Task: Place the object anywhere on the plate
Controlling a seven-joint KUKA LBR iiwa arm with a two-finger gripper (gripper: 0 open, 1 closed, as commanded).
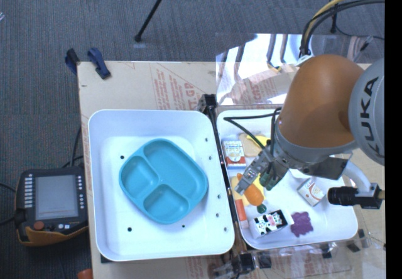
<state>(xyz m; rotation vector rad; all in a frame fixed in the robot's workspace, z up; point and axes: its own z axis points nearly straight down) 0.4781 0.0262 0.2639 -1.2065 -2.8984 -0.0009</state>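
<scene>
A blue three-compartment plate (164, 180) lies in the left white bin (103, 146) with nothing on it. My gripper (257, 182) hangs low over the left part of the right bin (348, 224), under the orange-banded wrist. A small orange object (254, 196) sits right at the gripper's tip. The wrist hides how the gripper meets the object, and I cannot tell whether it is touching or holding it.
The right bin also holds a small orange-and-white carton (233, 151), a yellow item (257, 141), a white box (312, 191), a black-and-white patterned box (270, 221), a purple piece (301, 223) and a red stick (240, 208). A teach pendant (53, 199) lies left of the bench.
</scene>
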